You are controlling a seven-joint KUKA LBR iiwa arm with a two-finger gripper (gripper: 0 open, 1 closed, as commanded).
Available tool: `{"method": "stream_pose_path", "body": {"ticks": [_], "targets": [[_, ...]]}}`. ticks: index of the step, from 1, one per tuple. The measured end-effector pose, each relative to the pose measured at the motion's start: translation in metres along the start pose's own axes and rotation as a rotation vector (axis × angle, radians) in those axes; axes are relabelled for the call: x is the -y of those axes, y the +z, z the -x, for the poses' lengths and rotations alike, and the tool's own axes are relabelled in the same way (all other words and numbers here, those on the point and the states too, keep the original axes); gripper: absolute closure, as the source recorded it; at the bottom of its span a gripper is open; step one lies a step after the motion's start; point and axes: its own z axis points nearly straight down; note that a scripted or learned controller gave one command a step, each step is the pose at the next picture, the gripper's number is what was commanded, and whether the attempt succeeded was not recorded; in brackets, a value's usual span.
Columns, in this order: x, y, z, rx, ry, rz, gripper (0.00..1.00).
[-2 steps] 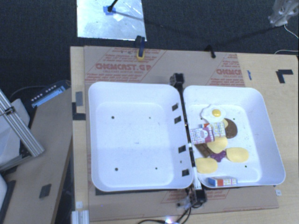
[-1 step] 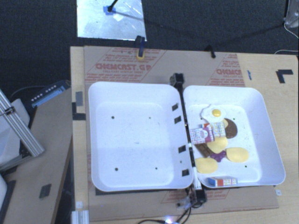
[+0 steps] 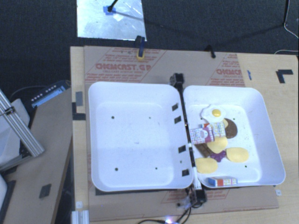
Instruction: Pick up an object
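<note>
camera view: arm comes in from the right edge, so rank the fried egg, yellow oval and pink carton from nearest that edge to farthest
1. yellow oval: right part of the right bin, toward the front.
2. fried egg: mid-bin, toward the back.
3. pink carton: close to the bin's left wall.

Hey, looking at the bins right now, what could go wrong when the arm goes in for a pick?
The toys in the right bin lie piled together: the small carton overlaps the fried egg and yellow pieces, so a grasp may catch two or slip. The flat box hugs the near wall, leaving little finger room.
</note>
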Motion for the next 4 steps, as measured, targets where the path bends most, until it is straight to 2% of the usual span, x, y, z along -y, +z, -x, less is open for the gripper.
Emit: {"method": "stream_pose_path", "body": {"ticks": [1, 2, 3, 4], "targets": [[0.0, 0.0, 0.015, 0.0, -0.002, 0.0, 1.0], [0.009, 0.194, 0.0, -0.007, -0.002, -0.017, 1.0], [-0.002, 0.116, -0.088, -0.004, -0.015, 0.007, 1.0], [-0.001, 0.079, -0.114, -0.003, -0.01, 0.004, 1.0]]}}
